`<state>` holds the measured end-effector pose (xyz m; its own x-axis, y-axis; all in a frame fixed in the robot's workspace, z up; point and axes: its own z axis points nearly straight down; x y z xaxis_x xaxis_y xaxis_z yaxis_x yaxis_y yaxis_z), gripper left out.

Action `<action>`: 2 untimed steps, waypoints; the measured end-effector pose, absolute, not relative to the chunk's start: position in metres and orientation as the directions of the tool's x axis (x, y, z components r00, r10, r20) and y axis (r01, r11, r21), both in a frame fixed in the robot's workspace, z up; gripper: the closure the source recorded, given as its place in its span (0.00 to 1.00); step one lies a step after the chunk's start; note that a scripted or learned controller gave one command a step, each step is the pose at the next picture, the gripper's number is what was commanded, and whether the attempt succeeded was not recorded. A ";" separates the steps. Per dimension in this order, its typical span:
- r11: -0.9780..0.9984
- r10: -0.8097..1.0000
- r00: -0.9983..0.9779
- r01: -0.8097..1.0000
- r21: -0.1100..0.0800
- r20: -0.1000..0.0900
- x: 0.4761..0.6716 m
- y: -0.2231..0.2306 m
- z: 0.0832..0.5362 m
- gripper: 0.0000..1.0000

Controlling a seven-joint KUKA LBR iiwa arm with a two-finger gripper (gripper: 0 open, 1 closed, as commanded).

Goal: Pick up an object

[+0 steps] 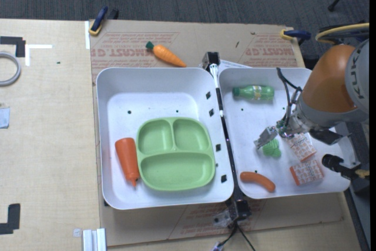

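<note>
A robotics lab: clamped cardboard [194, 44] bench, white bins [106, 144] (toy food).

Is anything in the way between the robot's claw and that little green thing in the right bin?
Nothing visible. The gripper is already right beside the green thing, at its upper left edge, with no gap showing. The bottle lies farther back, the sausage nearer the front, and the packets off to the right.

I see my claw [267, 137] low in the right bin [329, 185], right above a small green object [272, 150]. A green bottle [253, 92], a sausage [257, 181] and two red-and-white packets [305, 172] lie around it. The left bin [117, 185] holds a green divided plate [175, 153] and an orange carrot [127, 160]. Another carrot [166, 54] lies on the surface [47, 156].
</note>
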<state>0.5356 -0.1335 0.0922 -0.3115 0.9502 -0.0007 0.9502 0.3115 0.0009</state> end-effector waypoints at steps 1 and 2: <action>0.309 0.951 -0.309 0.951 0.002 -0.001 0.536 -0.134 0.102 1.00; 0.390 0.921 -0.390 0.921 0.000 0.000 0.494 -0.180 0.092 1.00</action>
